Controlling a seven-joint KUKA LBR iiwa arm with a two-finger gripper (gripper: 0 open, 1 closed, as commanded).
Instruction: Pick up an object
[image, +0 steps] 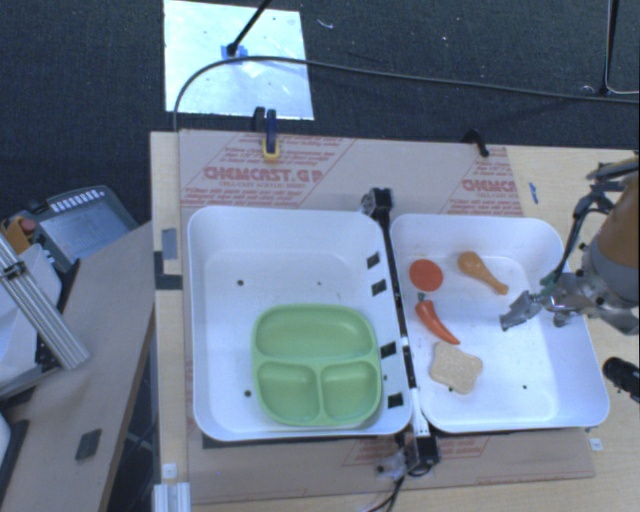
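you are looking at the gripper (520, 312) hanging over the right side of the right bin (575, 395) in the right of the frame, and you cannot tell how it is set, nor is anything showing in its grasp. in the left half of that bin a red disc (426, 274) is lying near the top, a tan drumstick (482, 271) just right of it, an orange-red pepper (435, 320) below the disc and a piece of bread (455, 368) lower still, all apart from the gripper. a green divided plate (316, 364) is sitting in the left bin (225, 290), toward the lower middle of the frame.
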